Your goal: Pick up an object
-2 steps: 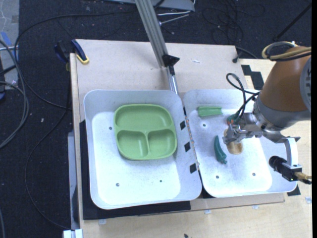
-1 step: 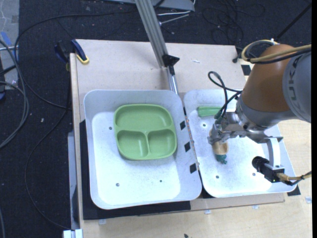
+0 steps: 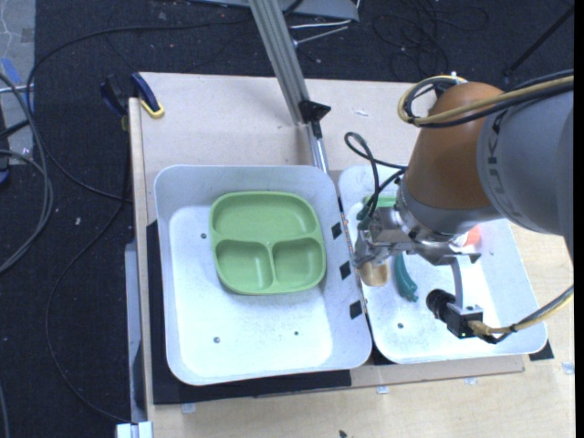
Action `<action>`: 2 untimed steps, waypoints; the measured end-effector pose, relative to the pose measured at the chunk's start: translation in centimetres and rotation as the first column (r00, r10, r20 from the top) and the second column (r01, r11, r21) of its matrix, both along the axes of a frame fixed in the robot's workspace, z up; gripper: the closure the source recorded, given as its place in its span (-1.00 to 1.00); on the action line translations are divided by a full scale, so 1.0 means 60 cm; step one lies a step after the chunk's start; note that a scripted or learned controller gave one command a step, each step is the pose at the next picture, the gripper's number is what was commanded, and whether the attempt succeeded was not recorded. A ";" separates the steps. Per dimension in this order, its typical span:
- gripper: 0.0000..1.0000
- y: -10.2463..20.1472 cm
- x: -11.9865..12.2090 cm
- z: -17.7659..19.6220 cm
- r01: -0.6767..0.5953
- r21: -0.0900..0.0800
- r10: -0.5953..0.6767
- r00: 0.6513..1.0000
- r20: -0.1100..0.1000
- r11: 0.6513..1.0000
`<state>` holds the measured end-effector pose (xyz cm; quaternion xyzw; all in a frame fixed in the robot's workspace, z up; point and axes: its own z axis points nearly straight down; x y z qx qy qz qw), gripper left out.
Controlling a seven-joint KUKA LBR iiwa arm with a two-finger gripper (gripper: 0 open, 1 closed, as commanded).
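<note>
Camera view: your gripper point(image 3: 372, 261) is low in the right bin point(image 3: 511, 336), beside a teal object point(image 3: 404, 279) and a tan object point(image 3: 373, 274). You cannot tell its state. Nothing is seen lifted; the pick looks undone. A green tray point(image 3: 268, 242) lies in the left bin point(image 3: 192, 336).

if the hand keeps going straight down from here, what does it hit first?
Likely the tan object right under the hand, at the right bin's left edge; a teal item lies beside it. Depth is unclear from this slanted view.

lab | bench point(image 3: 228, 121) | floor cables point(image 3: 64, 181) | metal rail point(image 3: 278, 44)
</note>
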<state>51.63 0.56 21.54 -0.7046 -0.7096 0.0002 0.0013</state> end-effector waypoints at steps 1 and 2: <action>1.00 0.077 0.015 -0.003 0.000 0.000 0.000 1.000 0.002 1.000; 1.00 0.156 0.042 0.016 -0.001 0.000 0.001 1.000 0.004 1.000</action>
